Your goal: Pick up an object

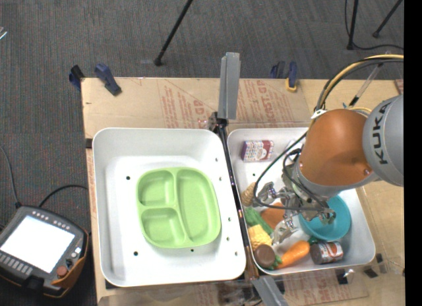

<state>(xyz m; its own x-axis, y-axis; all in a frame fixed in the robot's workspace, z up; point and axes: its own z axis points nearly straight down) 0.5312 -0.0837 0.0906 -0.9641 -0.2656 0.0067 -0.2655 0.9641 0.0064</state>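
My gripper (288,217) hangs low over the middle of the right bin (364,231), under the orange wrist band. It is above an orange piece (271,217) and next to the teal bowl (331,222). Around it lie a yellow corn cob (259,235), a carrot (294,253), a green leafy piece (253,217), a brown round piece (265,256) and a tin can (326,252). A small purple-and-white carton (256,150) lies at the bin's far left corner. The wrist hides part of the bin's middle.
The left bin (112,166) holds a green divided plate (178,207). A grey post (229,87) stands behind the gap between the bins. A tan cone-shaped piece (248,194) lies by the right bin's left wall. A tablet (36,242) sits on the floor at the left.
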